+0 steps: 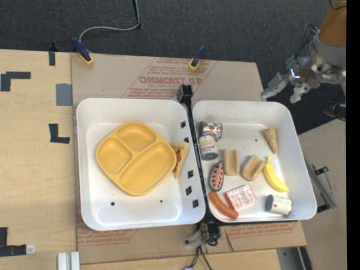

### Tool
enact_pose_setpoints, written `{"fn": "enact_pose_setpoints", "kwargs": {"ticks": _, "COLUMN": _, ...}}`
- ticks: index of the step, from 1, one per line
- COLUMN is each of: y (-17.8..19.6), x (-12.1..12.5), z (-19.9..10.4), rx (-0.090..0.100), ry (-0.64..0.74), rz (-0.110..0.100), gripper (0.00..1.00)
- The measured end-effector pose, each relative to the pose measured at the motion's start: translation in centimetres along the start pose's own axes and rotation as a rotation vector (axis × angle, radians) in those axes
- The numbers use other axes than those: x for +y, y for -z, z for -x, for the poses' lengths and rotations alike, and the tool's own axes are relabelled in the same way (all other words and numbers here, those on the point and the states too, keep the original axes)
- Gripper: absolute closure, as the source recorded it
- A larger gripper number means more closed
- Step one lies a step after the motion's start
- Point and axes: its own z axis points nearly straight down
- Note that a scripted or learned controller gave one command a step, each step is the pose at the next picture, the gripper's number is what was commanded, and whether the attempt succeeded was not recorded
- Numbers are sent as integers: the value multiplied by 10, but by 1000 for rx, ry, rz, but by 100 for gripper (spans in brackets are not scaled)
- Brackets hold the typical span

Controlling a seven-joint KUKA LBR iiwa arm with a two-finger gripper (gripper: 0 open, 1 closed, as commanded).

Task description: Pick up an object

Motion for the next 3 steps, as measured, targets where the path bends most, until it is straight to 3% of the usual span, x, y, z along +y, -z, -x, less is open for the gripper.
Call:
{"fn": "enact_pose_setpoints", "kwargs": {"ticks": 1, "y": -151, "x": 8, "z": 9, "rx": 1, "ry": 0, "rz": -4, "gripper": 0}}
{"fn": "enact_pose_setpoints", "kwargs": {"ticks": 2, "y": -179, "x": -13, "z": 5, "rx": -3, "ry": 2, "rz": 5, "gripper": 0}}
{"fn": "enact_pose_setpoints", "kwargs": {"ticks": 3, "y": -179, "x": -58, "z": -13, "rx": -4, "ry": -1, "rz": 8, "gripper": 0}}
